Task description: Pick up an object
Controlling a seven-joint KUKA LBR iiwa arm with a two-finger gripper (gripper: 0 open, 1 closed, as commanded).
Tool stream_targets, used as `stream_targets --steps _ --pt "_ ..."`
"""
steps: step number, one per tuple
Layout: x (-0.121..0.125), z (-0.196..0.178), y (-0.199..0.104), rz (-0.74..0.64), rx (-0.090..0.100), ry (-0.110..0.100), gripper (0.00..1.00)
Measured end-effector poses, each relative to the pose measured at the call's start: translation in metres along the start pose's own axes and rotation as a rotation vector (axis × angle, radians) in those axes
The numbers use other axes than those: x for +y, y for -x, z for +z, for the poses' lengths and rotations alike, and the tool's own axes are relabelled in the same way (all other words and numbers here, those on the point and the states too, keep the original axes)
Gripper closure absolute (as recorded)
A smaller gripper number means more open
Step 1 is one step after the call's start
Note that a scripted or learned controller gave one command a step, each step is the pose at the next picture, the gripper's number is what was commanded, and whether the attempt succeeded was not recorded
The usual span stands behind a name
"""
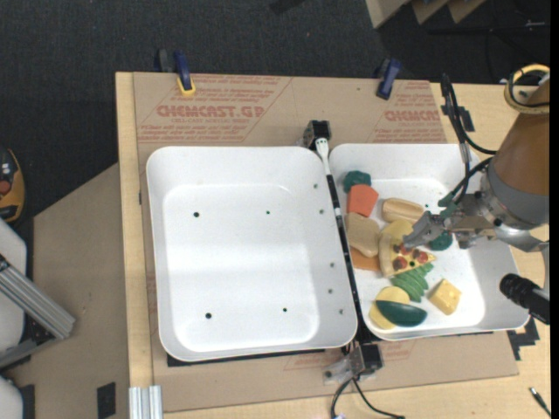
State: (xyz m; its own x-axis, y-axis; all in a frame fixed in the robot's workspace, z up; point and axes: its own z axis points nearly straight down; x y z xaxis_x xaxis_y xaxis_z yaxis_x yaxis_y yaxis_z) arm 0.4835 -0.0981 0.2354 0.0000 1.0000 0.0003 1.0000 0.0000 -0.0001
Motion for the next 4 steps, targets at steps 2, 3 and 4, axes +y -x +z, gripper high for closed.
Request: stream_targets --steps 2,3,4 --pt "0.113 0.150 0.000 -0.003 -0.001 0.004 0.00" --pt "0.173 0.153 0.002 -0.007 0.009 -0.067 0.00" --pt "0.172 0.153 -0.001 -0.006 0.004 -0.063 0.00"
